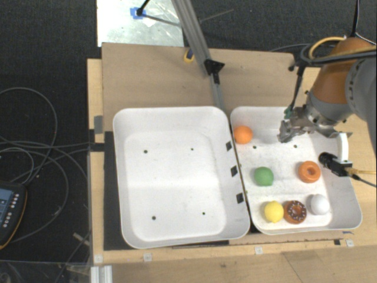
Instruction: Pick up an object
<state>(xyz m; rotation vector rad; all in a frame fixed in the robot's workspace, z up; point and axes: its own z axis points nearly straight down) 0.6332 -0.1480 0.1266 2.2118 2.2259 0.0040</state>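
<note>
Gripper point(286, 131) hovers at the right bin's point(353, 214) upper edge; I cannot tell its state. I'm at the approach step: next I drop onto the orange ball point(242, 135), just left.

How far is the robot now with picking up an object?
Nothing looks picked up yet. The gripper is over the back of the right bin, between the orange ball and the orange ring, touching neither. All objects lie in the bin. Choosing, grasping and lifting remain.
</note>
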